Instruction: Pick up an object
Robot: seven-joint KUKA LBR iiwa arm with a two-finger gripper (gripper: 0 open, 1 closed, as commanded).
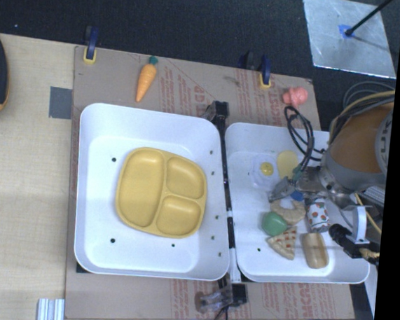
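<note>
My gripper (286,193) is down inside the right bin (246,266), reaching in from the right, with the grey arm and its orange band (360,143) above it. Its tip is at the top of a cluster of toy foods. A tan round piece (291,213) lies right under it, with a small blue item (298,197) beside the tip. Below are a green piece (273,223), a pizza slice (283,244), a bread-like piece (314,250) and a small red-and-white can (317,214). A yellow piece (286,161) lies above the gripper.
The left bin (93,251) holds a yellow divided plate (161,191). A toy carrot (146,80) and a pink item (296,96) lie on the board behind the bins. Black cables (297,133) loop over the right bin's back edge.
</note>
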